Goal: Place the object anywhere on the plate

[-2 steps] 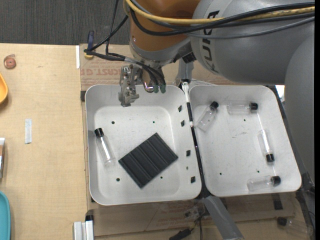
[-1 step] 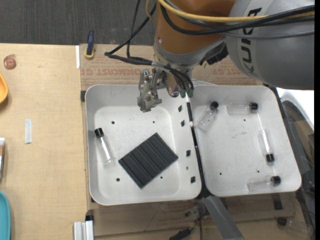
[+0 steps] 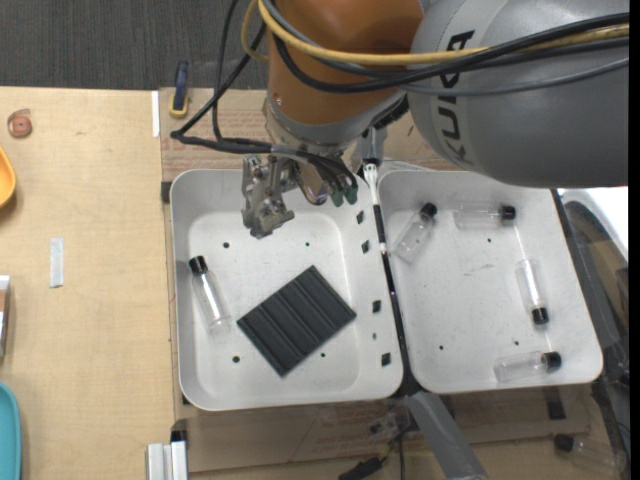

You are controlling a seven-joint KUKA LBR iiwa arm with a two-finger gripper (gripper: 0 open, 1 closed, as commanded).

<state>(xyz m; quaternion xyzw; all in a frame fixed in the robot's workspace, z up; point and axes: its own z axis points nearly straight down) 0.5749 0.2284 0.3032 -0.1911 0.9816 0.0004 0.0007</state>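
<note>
Noting a dark ribbed plate [image 3: 297,320] lying flat and turned cornerwise in the lower middle of the left bin [image 3: 320,233], probably set there as an open, easy landing spot. Spotting 1 clear vial [image 3: 208,296] with a black cap just beside the plate's left corner, near the bin's left wall, flat on its side and apart from the plate; judging this as the likeliest object to move, being the only loose thing sharing that bin. Counting 4 more vials [image 3: 528,288] scattered on their sides across the right bin [image 3: 470,298], well apart from the plate. Reaching in from the right over the table [image 3: 90,268] with the arm [image 3: 340,38] bent steeply down, wrist pointing almost straight at the bin floor. Hanging the hand [image 3: 264,218] over the upper part of the left bin, above and to the right of the vial, apart from both vial and plate. Being unable to tell whether released or clenched, and seeing nothing clearly grasped.
</note>
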